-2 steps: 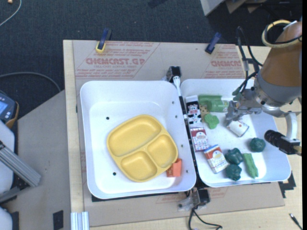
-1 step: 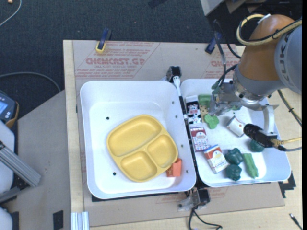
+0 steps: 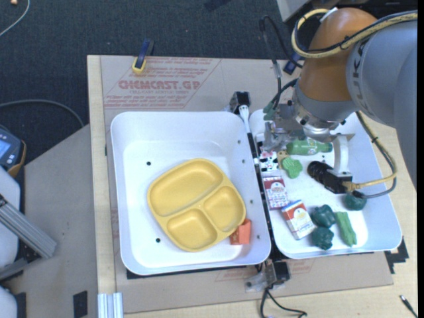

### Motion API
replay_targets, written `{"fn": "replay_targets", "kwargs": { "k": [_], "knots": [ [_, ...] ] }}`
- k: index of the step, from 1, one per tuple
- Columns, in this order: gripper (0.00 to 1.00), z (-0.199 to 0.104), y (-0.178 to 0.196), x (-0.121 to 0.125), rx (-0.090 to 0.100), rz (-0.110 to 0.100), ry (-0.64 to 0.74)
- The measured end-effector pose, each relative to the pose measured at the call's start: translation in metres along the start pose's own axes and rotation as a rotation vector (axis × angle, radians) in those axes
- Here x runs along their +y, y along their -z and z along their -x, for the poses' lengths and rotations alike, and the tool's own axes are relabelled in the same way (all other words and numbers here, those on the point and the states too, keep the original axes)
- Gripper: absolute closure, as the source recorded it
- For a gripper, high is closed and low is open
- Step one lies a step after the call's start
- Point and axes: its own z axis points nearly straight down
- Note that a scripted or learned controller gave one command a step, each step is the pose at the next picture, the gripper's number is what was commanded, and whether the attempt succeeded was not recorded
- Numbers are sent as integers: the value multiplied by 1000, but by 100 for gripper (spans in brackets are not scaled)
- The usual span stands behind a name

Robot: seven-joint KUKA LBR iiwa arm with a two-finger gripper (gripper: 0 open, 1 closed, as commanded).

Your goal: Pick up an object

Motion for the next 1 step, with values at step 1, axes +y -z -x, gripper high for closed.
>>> {"fn": "replay_targets", "kwargs": {
  "k": [1],
  "knots": [
    [100, -18, 27, 15, -1, 1, -3]
  ]
}}
